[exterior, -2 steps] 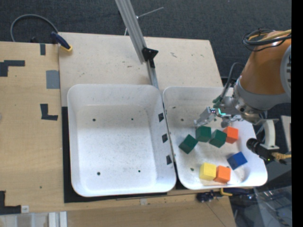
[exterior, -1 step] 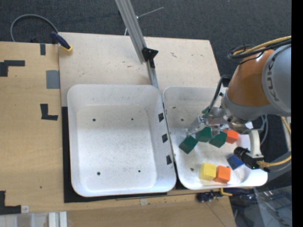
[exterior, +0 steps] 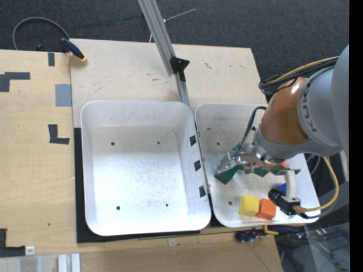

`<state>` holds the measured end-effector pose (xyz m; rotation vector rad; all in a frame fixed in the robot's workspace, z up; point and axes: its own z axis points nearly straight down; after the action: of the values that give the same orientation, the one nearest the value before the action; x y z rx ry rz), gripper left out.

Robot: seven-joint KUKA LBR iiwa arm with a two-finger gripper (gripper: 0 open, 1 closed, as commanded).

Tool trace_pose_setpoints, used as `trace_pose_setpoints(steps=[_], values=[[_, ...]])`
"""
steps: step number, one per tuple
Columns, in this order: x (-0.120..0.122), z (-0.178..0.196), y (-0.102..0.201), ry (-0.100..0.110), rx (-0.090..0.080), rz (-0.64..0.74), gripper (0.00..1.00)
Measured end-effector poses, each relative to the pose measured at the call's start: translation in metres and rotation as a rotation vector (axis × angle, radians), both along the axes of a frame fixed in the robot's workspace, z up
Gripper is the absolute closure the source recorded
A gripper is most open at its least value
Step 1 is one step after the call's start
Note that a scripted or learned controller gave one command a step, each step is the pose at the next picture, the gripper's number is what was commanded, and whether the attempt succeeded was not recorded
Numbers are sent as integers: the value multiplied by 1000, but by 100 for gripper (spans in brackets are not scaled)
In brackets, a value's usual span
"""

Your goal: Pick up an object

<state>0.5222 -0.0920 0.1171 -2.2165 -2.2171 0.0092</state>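
Item: 2 shallow white bins on a pale wooden bench top (exterior: 130,67).

Left bin (exterior: 91,152): floor bare and speckled with a few dark dots; raised rims all round give wide open room inside.

Right bin (exterior: 218,120): smaller, its left rim touching the left bin's right rim. The arm (exterior: 309,115), grey with an orange band, reaches in from the right and covers much of the bin's upper right. The gripper (exterior: 229,168) sits low over the bin's middle, near the shared rim; whether its fingers are released or clenched cannot be told.

Contents, right bin: 1 dark green object (exterior: 226,177) directly under the gripper tip, contact unclear; 1 yellow block (exterior: 248,205) and 1 orange block (exterior: 266,209) touching side by side near the front rim, apart from the gripper; 1 blue piece (exterior: 280,187) just behind them, partly hidden by a black cable (exterior: 286,204).

Surroundings: a grey metal pole (exterior: 159,30) slants down from the top to the junction of the 2 bins. A black cable loop with a yellow-blue end (exterior: 74,49) lies at the bench's far left corner. Dark carpet (exterior: 255,10) beyond.
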Motion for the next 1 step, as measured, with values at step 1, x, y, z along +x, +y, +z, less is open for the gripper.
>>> trace_pose_setpoints(steps=[1], values=[[1, -24, 1, -10, 2, 1, 0]])
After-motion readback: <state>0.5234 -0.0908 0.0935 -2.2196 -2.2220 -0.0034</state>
